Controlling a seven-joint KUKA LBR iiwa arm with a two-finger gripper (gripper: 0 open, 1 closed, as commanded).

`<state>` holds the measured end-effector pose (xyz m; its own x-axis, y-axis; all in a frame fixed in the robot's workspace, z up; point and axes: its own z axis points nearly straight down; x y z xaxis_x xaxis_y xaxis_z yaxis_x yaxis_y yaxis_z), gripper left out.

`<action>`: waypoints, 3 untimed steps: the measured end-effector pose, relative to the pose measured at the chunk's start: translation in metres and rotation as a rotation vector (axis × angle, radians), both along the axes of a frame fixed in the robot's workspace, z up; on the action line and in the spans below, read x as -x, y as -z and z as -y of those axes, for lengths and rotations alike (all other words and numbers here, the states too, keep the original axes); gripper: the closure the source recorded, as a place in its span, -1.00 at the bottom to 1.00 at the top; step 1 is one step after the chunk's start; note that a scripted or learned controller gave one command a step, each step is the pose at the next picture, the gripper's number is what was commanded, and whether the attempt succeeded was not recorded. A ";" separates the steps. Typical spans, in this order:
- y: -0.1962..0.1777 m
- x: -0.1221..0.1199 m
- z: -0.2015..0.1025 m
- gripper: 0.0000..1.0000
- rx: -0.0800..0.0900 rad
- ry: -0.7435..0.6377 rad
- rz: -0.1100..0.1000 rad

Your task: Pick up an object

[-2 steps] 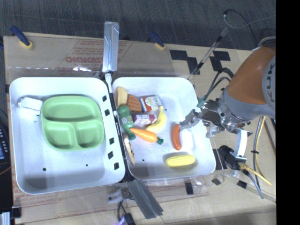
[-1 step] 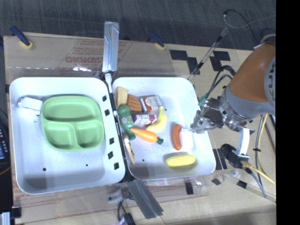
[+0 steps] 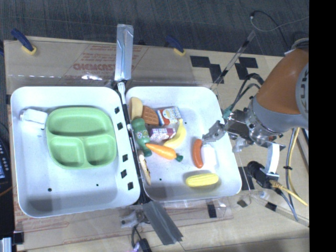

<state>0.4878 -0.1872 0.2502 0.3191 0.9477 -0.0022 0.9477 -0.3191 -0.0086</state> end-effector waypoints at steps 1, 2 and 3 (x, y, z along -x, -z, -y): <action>0.094 -0.090 -0.005 -1.00 0.000 0.171 0.003; 0.159 -0.102 -0.012 -1.00 -0.001 0.082 0.005; 0.150 -0.102 -0.013 1.00 -0.003 0.077 0.002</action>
